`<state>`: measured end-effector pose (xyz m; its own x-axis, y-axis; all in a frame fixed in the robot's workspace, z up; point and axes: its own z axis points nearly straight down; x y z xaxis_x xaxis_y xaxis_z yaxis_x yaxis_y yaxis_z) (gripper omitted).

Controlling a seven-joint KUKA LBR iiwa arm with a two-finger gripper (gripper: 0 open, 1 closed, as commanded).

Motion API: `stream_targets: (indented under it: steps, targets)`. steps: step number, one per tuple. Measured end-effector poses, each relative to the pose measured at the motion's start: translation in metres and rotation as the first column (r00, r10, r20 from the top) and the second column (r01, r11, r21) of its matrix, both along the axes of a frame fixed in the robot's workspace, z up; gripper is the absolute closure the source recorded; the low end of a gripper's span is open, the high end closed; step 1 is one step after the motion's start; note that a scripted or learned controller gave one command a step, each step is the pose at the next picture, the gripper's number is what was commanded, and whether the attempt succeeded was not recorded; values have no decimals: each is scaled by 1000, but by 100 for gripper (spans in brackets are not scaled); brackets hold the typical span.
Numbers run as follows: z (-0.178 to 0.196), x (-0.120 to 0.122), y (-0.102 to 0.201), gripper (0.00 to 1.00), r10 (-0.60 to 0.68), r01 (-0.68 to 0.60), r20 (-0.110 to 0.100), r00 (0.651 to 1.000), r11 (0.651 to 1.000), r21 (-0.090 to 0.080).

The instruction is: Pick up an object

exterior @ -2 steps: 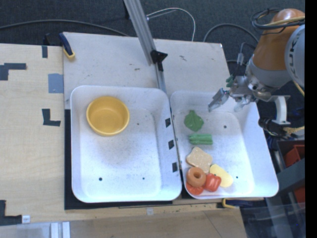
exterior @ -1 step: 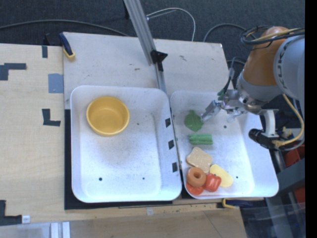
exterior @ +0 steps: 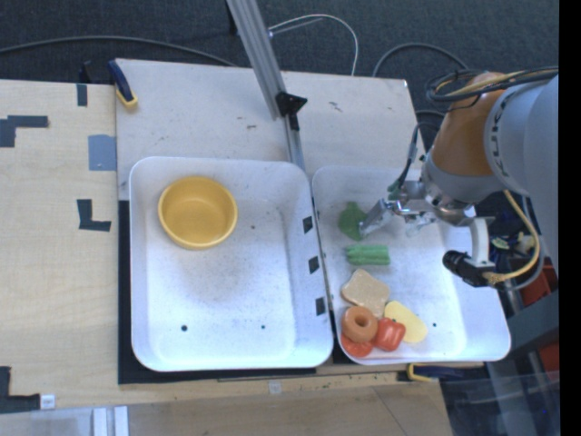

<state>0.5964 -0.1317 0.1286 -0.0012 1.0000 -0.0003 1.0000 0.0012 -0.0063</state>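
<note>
1. Gripper [exterior: 374, 214] sits low in the right bin [exterior: 472, 334], its tip just beside a dark green toy veg [exterior: 351, 219] near the bin's left wall.
2. Fingers: can't tell if spread or pressed together; too small and blurred.
3. To do it well, I'd judge: centre over the veg, keep off the wall, close only once fingers straddle it.
4. Also in the right bin: light green piece [exterior: 368, 255], bread slice [exterior: 365, 290], doughnut [exterior: 360, 322], red piece [exterior: 388, 334], yellow piece [exterior: 408, 322].
5. Left bin [exterior: 227, 334] holds a yellow bowl [exterior: 197, 211].
6. Bins rest on a pale bench [exterior: 54, 271] w/ tape marks; dark floor behind.
</note>
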Motion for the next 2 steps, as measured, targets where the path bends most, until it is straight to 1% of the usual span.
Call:
stream_targets:
  steps: [1,2]
  targets:
    - [13,1,1,100,2,-2,3,1000,1000,1]
    - [73,-2,-6,100,-1,1,11,1000,1000,-1]
